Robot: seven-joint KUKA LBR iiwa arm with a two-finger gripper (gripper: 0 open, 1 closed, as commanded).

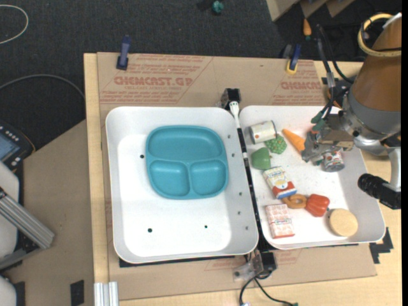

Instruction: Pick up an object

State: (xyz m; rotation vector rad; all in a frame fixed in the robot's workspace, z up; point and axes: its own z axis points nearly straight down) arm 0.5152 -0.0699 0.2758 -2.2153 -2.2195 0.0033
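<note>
1. We see the claw (324,146) low over the far part of the right bin (370,225); we cannot tell its grip.
2. Just beneath it lies a small silvery can (333,162), with an orange carrot (294,139) to its left.
3. Nearer us sit a red pepper (317,204), a round biscuit (343,222) and a pink-and-white box (279,220).
4. In the left bin (127,190) on the desk (95,132) rests a teal divided plate (187,161).
</note>
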